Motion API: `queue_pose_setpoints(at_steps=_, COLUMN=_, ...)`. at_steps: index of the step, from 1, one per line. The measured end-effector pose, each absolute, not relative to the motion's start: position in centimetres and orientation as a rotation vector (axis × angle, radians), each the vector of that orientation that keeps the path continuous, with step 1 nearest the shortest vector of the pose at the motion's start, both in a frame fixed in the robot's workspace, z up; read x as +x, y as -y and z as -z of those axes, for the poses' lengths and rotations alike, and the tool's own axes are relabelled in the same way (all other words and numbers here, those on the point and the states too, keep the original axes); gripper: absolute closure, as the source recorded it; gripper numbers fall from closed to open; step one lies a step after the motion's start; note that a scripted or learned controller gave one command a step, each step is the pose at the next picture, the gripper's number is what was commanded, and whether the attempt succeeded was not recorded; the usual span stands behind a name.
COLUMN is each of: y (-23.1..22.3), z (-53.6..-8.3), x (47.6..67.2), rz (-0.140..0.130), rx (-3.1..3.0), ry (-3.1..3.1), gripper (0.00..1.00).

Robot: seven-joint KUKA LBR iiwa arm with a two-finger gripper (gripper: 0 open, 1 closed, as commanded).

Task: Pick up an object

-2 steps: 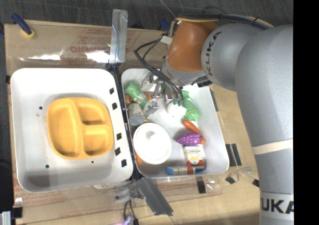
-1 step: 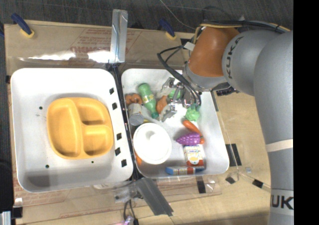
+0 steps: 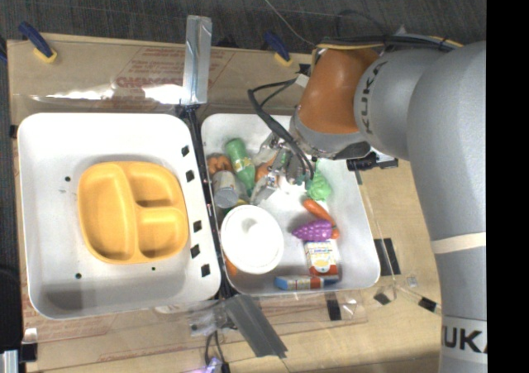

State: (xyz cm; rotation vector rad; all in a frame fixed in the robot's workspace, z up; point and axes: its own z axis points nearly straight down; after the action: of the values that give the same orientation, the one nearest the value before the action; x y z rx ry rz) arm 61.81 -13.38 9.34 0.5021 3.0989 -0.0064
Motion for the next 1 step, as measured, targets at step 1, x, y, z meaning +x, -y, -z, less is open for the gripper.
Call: queue_pose_setpoints(at_steps=1, y=10.90, z=-9.34, x=62.39, rz=0.003, rx=0.704, ry=-3.057, gripper=0.00)
